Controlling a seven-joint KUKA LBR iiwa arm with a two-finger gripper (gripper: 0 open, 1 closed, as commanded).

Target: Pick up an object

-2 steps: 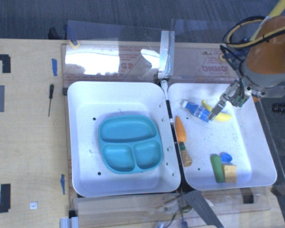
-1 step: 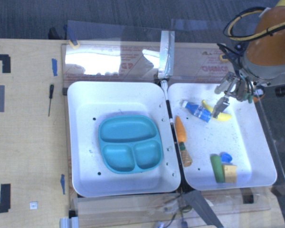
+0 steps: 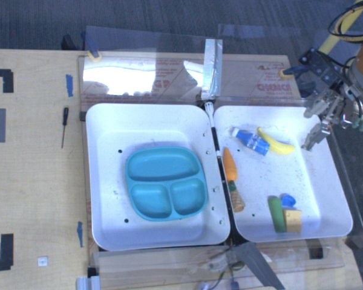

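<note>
We are at approach: the tool [image 3: 319, 124] hangs with fingers apart, unloaded, near the banana [image 3: 276, 144]; next, descend there.

Arm [image 3: 357, 71] cut off by the right edge.

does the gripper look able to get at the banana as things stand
Probably yes: the gripper hangs just right of the banana, with bare bin floor between them. The blue tube touches its far side.
</note>
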